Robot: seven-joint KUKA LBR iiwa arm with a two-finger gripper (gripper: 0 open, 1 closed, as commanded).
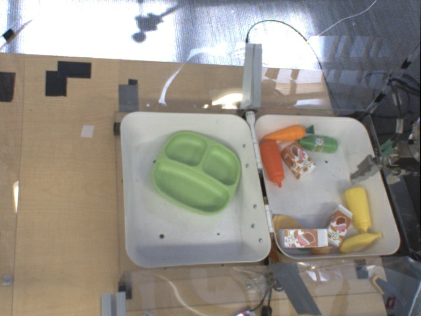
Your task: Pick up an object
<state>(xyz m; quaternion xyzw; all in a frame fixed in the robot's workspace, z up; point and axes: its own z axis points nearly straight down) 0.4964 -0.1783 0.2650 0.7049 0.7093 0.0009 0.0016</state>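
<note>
Gripper point(366, 170) hangs at the right bin's point(368, 137) right wall, finger state indeterminate, nothing visibly held; nearest candidate, a yellow bottle point(358, 207), lies just below it beside a carton point(339, 225), so a descent risks striking the wall or nudging both.

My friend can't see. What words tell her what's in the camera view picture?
Two white bins sit side by side: the left bin holds a green divided plate, the right bin toy food, including a carrot, a red bottle and a yellow bottle. The gripper hovers at its right edge.
</note>
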